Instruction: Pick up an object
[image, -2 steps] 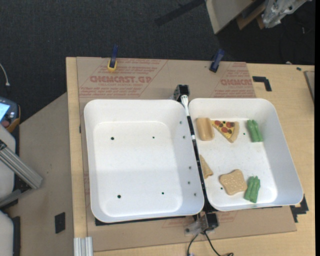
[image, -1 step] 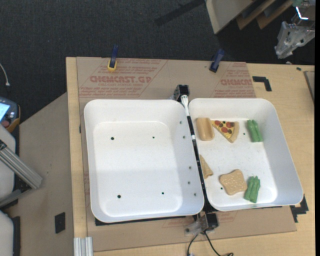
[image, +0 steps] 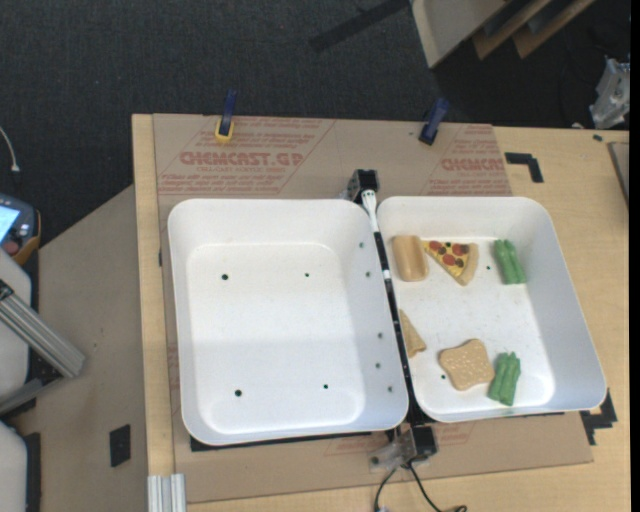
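Observation:
The right bin (image: 560, 300) holds several toy foods. A tan bread roll (image: 408, 257) lies at its upper left, with a pizza slice (image: 452, 258) just right of it and a green vegetable piece (image: 509, 262) further right. A small tan wedge (image: 409, 335) rests against the bin's left wall. Near the front sit a slice of toast (image: 466, 364) and a second green piece (image: 504, 378), touching each other.
The left bin (image: 270, 320) sits beside the right one on a cardboard sheet (image: 300, 150). Blue clamps (image: 434, 122) hold the sheet at the back edge. A metal rail (image: 40, 335) stands at the far left.

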